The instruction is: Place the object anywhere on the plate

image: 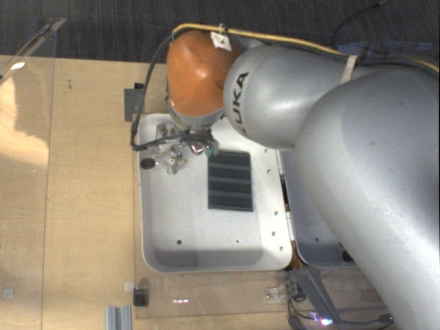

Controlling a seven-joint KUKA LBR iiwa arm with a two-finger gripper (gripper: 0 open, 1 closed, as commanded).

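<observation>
From my station, the one piece of lettering I can read is the maker's name in dark capitals on the grey arm [275, 102], near the upper middle of the frame just right of the orange band [196, 74]; it runs up the casing sideways, and "UKA" is what shows, the first letter being cut off at the curve of the shell. A small white tag [221, 41] sits at the top of the orange band, but whatever is on it is too small for me to read.
</observation>
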